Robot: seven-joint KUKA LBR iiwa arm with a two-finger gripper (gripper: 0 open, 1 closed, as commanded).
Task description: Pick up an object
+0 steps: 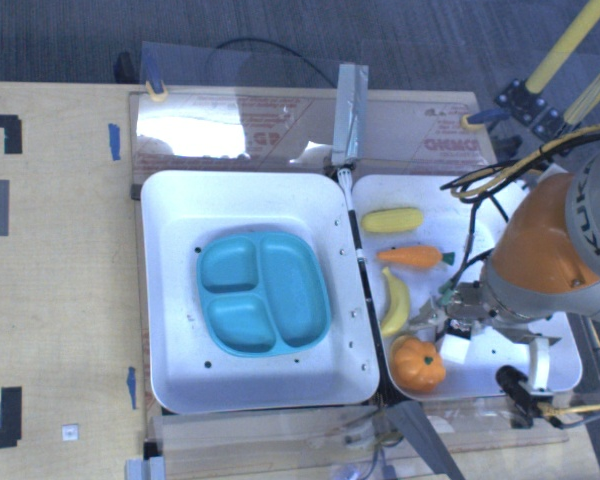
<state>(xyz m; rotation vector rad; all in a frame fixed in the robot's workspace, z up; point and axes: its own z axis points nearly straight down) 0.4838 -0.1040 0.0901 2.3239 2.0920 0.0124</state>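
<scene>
1. My arm [550, 243] comes in from the right and hangs over the right bin [570, 363], orange band and all.
2. My pincer [450, 313] sits low in that bin, roughly in the middle, just right of the banana [394, 303] and just above the orange fruit [418, 364]. Honestly I can't tell if it's clenched or released, the wrist hardware and cables hide too much.
3. I see nothing gripped in it.
4. Stuff to pick, all along the left side of the right bin: a yellow corn-looking piece [391, 220] at the top, a carrot [412, 258] just under it, then the banana lying upright along the wall, then the round orange fruit at the bottom corner. Banana and orange fruit look like they're touching or nearly so.
5. Left bin [170, 268] has a blue divided tray [265, 293] sitting in the middle, three compartments.
6. Both bins sit side by side on the desk [50, 268], pale wood, with black marks along its left edge.
</scene>
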